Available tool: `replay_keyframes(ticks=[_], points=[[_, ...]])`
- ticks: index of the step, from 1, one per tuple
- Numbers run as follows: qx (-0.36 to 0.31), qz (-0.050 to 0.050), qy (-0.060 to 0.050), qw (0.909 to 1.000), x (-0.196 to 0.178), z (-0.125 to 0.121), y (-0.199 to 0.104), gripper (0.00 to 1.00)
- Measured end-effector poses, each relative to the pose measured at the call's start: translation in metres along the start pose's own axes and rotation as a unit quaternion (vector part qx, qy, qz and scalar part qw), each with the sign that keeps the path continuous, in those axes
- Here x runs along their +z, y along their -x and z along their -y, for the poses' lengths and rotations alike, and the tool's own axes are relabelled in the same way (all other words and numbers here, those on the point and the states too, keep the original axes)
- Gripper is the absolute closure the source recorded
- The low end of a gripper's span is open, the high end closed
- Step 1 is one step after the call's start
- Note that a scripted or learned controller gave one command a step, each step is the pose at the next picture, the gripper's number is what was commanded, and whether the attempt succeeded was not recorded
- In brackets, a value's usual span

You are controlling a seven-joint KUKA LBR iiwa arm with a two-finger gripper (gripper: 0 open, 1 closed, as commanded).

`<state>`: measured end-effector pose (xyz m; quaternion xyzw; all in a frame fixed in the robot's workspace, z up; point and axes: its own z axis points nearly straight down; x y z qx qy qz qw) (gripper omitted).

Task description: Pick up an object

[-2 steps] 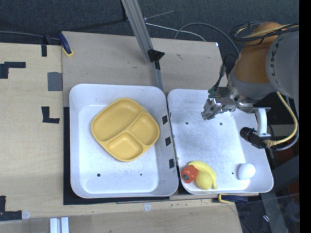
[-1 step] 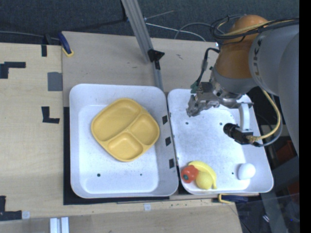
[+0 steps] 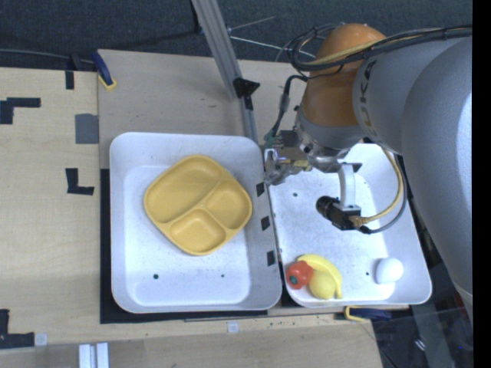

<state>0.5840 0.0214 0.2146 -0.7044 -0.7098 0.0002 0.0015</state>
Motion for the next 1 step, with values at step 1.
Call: replay_keyframes(ticks=[1], points=[[0.000,0.000,0.000,1.0000,0.0044,-0.0014,-0.0477,1.00]])
